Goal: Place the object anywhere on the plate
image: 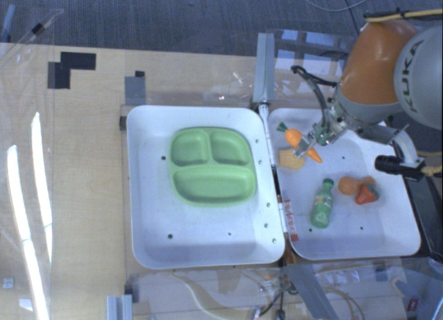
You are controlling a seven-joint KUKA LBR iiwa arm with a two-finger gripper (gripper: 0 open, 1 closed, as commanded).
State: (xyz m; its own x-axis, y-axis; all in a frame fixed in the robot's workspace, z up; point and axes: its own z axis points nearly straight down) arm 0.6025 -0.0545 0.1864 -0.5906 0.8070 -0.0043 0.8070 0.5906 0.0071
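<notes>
One carrot lay at the far left of the right bin, between the gripper's clenched fingers. Near it: one cracker, one green bottle, one orange, one strawberry. Left bin held one green plate.

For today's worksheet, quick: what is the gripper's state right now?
Gripper: down at the carrot in the right bin; open or shut cannot be told.
</notes>
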